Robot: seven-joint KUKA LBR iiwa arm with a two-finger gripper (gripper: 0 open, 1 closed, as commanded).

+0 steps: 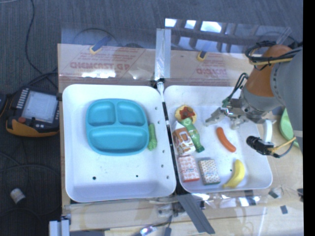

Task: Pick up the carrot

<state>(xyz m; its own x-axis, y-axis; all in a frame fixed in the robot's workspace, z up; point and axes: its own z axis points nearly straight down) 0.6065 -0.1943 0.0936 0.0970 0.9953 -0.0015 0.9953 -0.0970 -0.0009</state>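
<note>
Hovering just above the carrot [226, 139] in the right bin [256, 181], the pincer [227, 115] spreads open, empty.

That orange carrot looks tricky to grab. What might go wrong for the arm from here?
The carrot is thin and lies flat on the right bin floor, so the gripper, now just above it, might close off-centre and let it roll or slip out. The banana lies nearby and might get nudged.
</note>
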